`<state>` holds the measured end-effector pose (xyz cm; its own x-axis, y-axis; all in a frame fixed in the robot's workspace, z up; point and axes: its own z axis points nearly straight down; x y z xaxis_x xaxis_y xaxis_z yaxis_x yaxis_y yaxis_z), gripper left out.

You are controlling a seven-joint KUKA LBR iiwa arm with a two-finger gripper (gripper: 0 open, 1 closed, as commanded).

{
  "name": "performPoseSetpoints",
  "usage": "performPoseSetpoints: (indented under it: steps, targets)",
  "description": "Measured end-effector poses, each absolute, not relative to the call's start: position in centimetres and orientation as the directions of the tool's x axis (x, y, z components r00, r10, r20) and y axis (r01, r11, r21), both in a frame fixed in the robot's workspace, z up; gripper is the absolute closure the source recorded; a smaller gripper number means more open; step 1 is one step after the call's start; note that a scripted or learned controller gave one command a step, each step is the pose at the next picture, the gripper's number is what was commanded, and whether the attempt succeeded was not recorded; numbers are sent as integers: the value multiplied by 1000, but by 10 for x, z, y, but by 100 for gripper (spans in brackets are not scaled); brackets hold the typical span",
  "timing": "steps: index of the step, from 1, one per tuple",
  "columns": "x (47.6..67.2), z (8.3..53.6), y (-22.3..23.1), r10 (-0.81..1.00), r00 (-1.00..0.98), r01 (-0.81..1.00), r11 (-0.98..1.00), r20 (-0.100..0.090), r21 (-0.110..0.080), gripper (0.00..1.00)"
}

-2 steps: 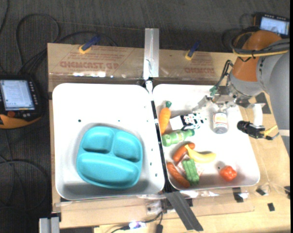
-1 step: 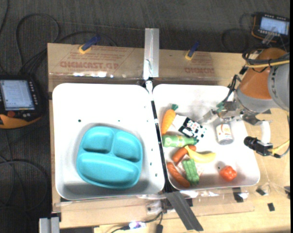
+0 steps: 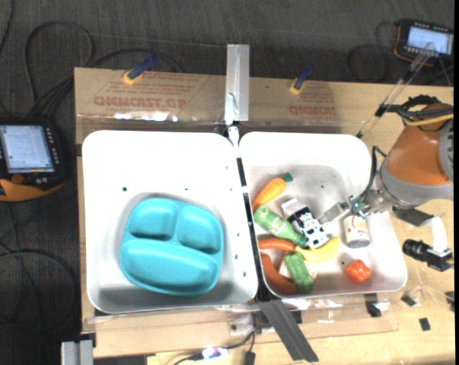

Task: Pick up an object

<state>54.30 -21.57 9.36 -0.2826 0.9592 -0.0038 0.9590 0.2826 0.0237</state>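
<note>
- Over the right-hand bin [image 3: 381,169], near its right wall, the tool [image 3: 356,213] hangs low above the bin floor, with the arm [image 3: 415,169] reaching in from the right. How far the tool is open cannot be made out at this slant, and nothing is visibly caught in it.
- Just below the tool lies a small pale cylinder [image 3: 357,233], apart from the other objects. It looks like the easiest candidate: a short straight drop should reach it, with room on both sides.
- Below that, toward the front right corner, sits a red tomato-like piece [image 3: 358,271], also on its own. It is round, so a grip off centre would likely squirt it away.
- To the left, the objects crowd together: a black-and-white toy [image 3: 310,230], a white box [image 3: 291,207], a banana [image 3: 325,251], a green bottle [image 3: 272,223], an orange carrot [image 3: 269,192] and a green vegetable [image 3: 299,271], many touching. A descent here risks pushing neighbours instead of closing on one piece.
- A good attempt would centre on one isolated object, come down vertically, and lift only once the grip is seen to hold.
- Further left, the other bin [image 3: 107,158] holds a blue divided tray [image 3: 172,243], which need not be disturbed.
</note>
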Motion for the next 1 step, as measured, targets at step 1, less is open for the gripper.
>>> performPoseSetpoints:
  steps: [1]
  targets:
    - [541, 100, -218, 960, -279, 960, 279, -6, 18, 100]
